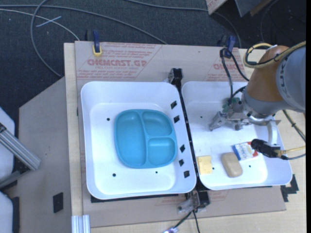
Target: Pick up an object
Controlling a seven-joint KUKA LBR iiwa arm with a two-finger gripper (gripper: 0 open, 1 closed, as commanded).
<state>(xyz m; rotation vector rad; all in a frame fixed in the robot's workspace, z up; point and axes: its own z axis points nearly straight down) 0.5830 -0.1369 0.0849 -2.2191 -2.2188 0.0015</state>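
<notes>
Nearest, at lower right of the frame, the right bin [272,178] holds a yellow block [204,164], a tan oval object [232,164] and a small blue-and-red packet [243,151] whose print is too small to read. Above them the gripper [219,121] hangs over bare bin floor, its fingers spread apart with nothing between them. The arm [272,79] enters from the right. In the left bin [97,178] lies a teal divided plate [145,138]. At top, the board [121,57] reads "CHEMCAST GP" in red.

The gripper [224,121] hangs over the right bin [204,97], nothing between its fingers. Below it lie a tan oval object [232,164], a yellow block [204,164] and a small blue-and-white packet [242,150]. A teal divided plate [145,138] sits in the left bin [97,101].
</notes>
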